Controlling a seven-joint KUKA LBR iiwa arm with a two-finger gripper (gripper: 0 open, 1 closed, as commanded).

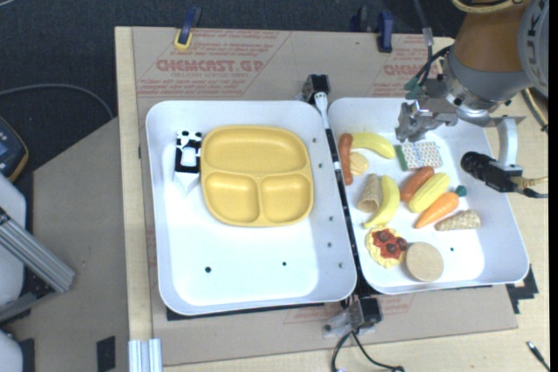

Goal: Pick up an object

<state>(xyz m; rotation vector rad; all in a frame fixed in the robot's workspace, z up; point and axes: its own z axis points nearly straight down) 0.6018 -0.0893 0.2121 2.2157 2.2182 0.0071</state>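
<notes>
The right bin (501, 250) holds several toy foods. Among them are a yellow banana (373, 143), a red sausage (345, 158), a wrapped cone (370, 192), a second banana (387, 201), two carrots (436, 208), a pizza slice (386, 246), a round cracker (425, 261) and a bread piece (459, 222). A white waffle-patterned block with a green edge (421, 154) lies at the bin's back. My gripper (418, 128) hangs at the back of this bin, right above that block and to the right of the first banana. Nothing shows between its fingers.
The left bin (174, 257) holds a yellow sectioned plate (257, 172) and a small black and white object (187, 154) beside it. A black cylinder (488, 172) on the arm's side juts over the right bin's right edge. Clamps sit at the board's back edge.
</notes>
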